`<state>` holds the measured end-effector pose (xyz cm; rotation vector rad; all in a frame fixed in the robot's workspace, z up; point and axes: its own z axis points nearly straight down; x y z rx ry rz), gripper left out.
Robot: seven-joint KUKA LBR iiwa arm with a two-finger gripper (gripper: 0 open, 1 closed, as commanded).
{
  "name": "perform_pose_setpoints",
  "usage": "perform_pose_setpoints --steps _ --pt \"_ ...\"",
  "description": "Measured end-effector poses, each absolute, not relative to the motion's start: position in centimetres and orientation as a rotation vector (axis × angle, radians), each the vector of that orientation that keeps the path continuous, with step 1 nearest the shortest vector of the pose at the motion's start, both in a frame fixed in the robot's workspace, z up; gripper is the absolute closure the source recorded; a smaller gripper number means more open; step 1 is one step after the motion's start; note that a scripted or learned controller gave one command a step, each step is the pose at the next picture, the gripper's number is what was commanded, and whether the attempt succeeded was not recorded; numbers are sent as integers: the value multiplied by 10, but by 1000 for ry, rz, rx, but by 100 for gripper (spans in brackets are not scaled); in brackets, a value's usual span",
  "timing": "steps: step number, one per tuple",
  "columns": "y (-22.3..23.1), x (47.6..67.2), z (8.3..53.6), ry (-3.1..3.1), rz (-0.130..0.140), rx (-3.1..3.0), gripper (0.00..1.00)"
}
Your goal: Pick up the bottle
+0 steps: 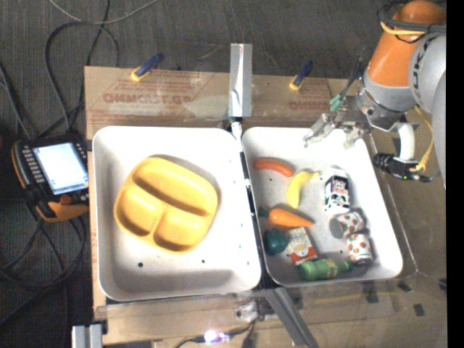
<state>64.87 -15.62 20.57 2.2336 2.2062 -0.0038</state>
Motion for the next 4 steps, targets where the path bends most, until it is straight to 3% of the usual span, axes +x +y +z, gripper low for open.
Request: perform_pose_setpoints --steps 1,2,3,4 --pt "-100 653 93 2416 -3 2007 0" --pt "-153 575 90 2265 6 2163 0" --pt "-179 655 123 2339 -2 2095 0" --pt "-165 593 144 2602 -2 1762 0"
